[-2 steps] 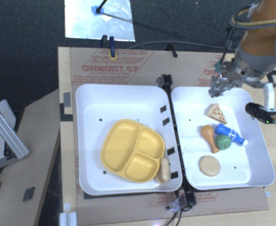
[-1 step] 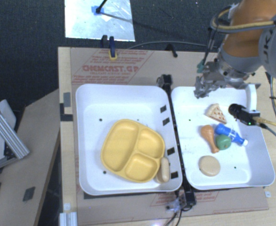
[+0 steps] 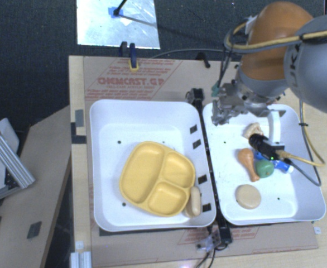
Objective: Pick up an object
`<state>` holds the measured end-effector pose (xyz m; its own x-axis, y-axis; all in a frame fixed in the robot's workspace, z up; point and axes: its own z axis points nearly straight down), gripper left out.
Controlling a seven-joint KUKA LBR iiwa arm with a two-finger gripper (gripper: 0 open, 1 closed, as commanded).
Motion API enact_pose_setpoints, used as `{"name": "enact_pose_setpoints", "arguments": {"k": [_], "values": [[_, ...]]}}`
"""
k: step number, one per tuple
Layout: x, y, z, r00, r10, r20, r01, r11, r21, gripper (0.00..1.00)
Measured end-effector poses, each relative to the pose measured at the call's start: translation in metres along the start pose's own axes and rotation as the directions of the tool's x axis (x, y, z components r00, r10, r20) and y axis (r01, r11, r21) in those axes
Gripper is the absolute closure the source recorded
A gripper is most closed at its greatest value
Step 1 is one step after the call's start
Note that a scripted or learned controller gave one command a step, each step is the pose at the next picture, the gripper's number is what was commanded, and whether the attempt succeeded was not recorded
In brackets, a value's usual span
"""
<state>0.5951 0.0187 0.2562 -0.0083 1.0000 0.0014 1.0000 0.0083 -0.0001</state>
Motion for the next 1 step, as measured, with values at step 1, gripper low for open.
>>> {"name": "enact_pose_setpoints", "arguments": {"k": [1], "values": [[0.0574,-0.0060,0.0178,1.000,-0.002,-0.001,0.002,1.000,0.000,1.00]]}}
